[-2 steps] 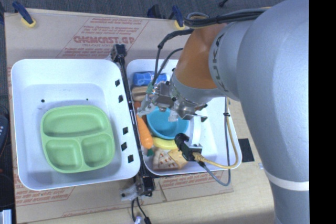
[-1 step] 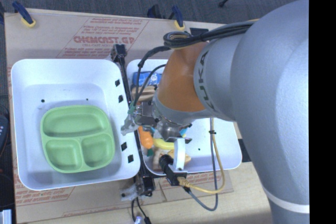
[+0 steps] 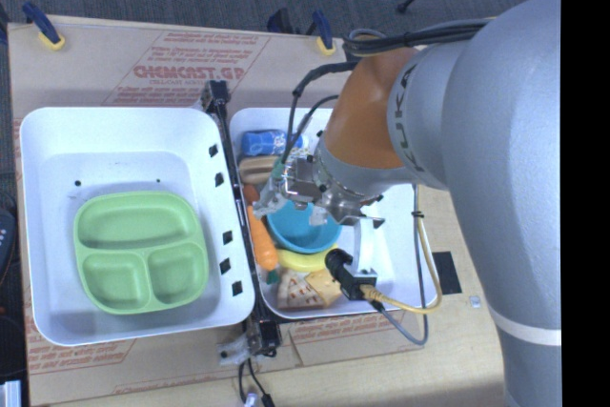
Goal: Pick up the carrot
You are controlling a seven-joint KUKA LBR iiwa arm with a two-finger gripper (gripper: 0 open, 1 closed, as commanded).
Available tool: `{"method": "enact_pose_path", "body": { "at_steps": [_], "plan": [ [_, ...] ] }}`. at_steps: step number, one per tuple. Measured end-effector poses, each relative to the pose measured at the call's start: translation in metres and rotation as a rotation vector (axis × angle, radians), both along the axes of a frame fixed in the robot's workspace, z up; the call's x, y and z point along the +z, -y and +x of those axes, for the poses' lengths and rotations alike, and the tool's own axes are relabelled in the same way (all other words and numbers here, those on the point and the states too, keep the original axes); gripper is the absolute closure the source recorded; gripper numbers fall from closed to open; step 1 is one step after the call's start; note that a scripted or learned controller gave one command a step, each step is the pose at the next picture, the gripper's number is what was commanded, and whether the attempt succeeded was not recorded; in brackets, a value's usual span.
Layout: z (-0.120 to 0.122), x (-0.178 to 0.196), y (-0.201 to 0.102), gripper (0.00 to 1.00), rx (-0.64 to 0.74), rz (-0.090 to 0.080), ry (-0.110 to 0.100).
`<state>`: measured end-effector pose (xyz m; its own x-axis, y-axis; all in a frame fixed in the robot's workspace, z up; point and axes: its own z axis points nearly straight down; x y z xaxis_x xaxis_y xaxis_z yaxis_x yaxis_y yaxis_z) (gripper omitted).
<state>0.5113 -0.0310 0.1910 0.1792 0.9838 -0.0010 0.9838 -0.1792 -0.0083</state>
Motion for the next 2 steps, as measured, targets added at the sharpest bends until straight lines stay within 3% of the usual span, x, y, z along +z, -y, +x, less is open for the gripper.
{"method": "enact_pose_path", "body": {
  "at_steps": [1, 2],
  "plan": [
    [-0.036, -0.001, -0.04, 0.0, 0.16, 0.004, -0.004],
    [-0.01, -0.001, -0.002, 0.0, -0.564, -0.003, -0.003]
  ]
}}
